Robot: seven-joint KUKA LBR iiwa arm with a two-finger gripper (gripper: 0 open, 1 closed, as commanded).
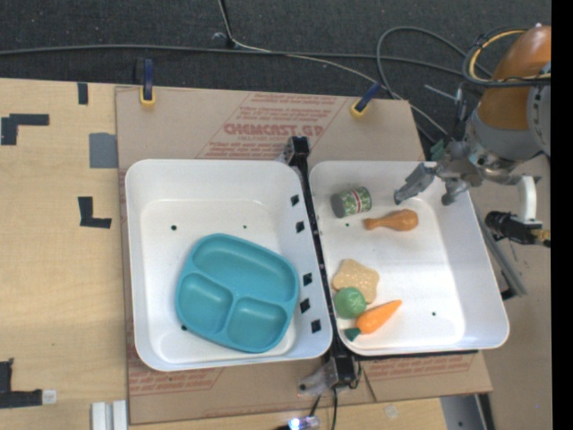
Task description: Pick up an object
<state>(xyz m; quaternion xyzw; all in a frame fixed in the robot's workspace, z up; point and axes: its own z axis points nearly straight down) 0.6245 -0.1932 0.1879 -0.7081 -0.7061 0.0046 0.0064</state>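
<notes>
The hand point(431, 184) hangs spread and empty at the right bin's point(466, 267) upper edge. Just below-left lies a toy drumstick point(392, 221), probably light, stiff, slippery plastic; its fat end looks the best hold.

Light wood table point(54, 267) stretches far left of the pincer point(431, 186), marked with black tape pieces point(89, 213). Brown cardboard sheet point(251, 128) with red print lies on it, left of the pincer, clamped at its far edge by two yellow-blue clips point(146, 92). Dark carpet floor point(269, 12) beyond, black cables point(224, 41) trailing across. Even, soft light.
</notes>
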